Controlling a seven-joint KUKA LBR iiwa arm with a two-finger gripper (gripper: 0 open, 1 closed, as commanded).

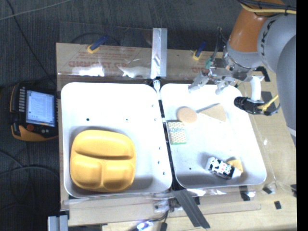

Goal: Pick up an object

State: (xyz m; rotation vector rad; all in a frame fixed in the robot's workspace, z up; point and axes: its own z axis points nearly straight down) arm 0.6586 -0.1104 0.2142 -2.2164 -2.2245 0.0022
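My gripper (211, 85) hangs over the far edge of the right bin (250, 143), its two fingers spread open with nothing between them. Just below it in that bin lie a round tan disc (186, 114) and a tan wedge (215, 112). A small green-and-white checked pad (176, 132) rests against the bin's left wall. A black-and-white patterned object (221, 167) sits near the front right, touching a small yellow piece (236, 164). A large yellow moulded block (102, 159) fills the front of the left bin (110, 100).
A metal post (159, 52) stands at the back where the two bins meet. A handheld screen unit (36, 110) lies left of the bench. The grey arm with its orange band (248, 28) comes in from the upper right.
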